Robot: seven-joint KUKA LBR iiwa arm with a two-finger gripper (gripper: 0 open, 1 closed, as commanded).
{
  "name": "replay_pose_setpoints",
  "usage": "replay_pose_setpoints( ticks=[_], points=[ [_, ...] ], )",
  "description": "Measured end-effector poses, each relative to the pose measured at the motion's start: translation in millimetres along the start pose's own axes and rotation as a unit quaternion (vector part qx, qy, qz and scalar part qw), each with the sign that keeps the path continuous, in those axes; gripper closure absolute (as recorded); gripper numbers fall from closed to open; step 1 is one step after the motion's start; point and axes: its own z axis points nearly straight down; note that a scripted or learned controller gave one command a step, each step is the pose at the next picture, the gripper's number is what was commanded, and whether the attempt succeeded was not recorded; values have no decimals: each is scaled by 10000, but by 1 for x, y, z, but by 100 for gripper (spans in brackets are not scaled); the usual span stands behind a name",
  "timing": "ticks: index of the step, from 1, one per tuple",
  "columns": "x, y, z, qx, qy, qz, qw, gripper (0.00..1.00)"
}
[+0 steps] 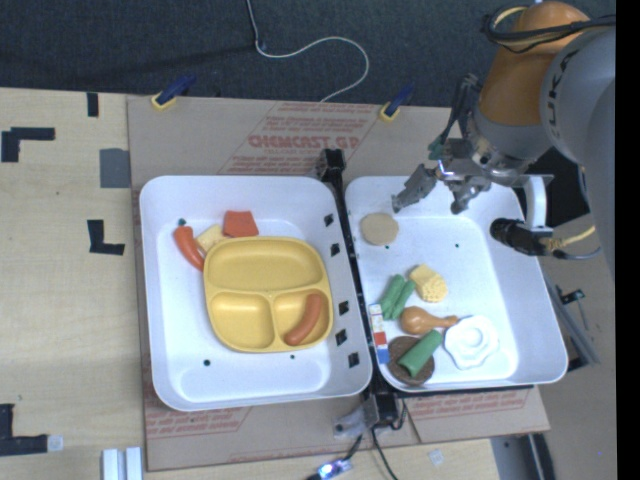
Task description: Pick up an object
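**A:** Where are you right now?

**B:** My two-finger gripper [434,196] hangs over the right shallow white bin [520,308], at about 1 o'clock of its floor. My fingers are spread apart with nothing between them, so I'd call that released.

**A:** Why up there?

**B:** My guess: the flat round tan biscuit-like disc [379,229] lies alone at 11 o'clock of this bin, just beside my left fingertip, apart from the clutter. An easy target, I'd judge.

**A:** And the clutter?

**B:** At 6 o'clock, bunched together: a yellow corn cob piece [430,284], a green pod-shaped toy [395,295], a tan toy drumstick [425,319], a white fried-egg toy [470,340].

**A:** The other bin?

**B:** The left white bin [160,268] carries a yellow 3-compartment plastic plate [262,290] with an orange sausage [306,319] in its 4 o'clock compartment.

**A:** The surroundings?

**B:** Both bins rest on a printed cardboard sheet [290,138] over a tan bench [60,298]; dark carpet [120,18] beyond, with a white cable [318,44] trailing across it.
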Motion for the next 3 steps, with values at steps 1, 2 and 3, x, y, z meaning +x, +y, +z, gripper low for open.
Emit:
replay_pose_setpoints(
  ticks=[1, 2, 3],
  points=[
    [0, 3, -9, -76, -8, -14, 10000, 0],
    [-2, 11, 50, -51, -10, -15, 10000, 0],
    [-4, 19, 98, -55, -9, -19, 10000, 0]
  ],
)
